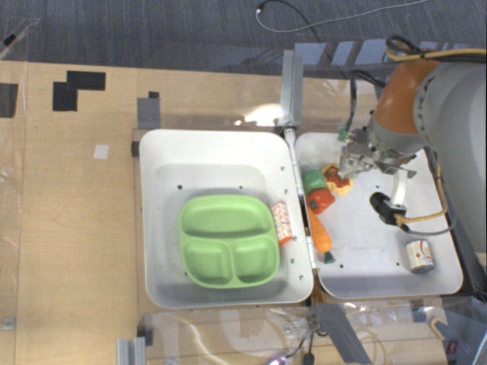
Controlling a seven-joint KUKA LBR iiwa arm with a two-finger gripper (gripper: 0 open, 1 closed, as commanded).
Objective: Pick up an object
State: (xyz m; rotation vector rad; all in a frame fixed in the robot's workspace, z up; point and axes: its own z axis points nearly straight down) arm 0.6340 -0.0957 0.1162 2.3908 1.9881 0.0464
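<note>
The wooden tabletop (68,226) carries two shallow white bins side by side. The left bin (160,280) holds a green divided tray (228,239) with three compartments, lying flat near the middle of the bin floor. A small red-and-white patterned packet (281,222) lies just beside the tray's right edge, close to the wall shared with the neighbouring bin. The right bin (380,276) holds several small items grouped along its left wall: a green pepper-shaped piece (313,180), a red pepper-shaped piece (321,199) touching it from below, and an orange carrot (320,234) with a green tip pointing toward the near wall. A small yellow and red item (335,179) lies just to the right of the green piece, directly under the hand. A small white cylindrical can (418,255) lies well apart from that group, near the bin's right wall. The grey arm (456,120) with its orange band (399,97) reaches in from the right, and the hand (351,166) sits low over the upper left part of the right bin, at or just above the yellow and red item. Whether the hand is open, closed or gripping anything cannot be told from this view. A black cable fitting (384,207) hangs below the wrist over the bin floor.
</note>
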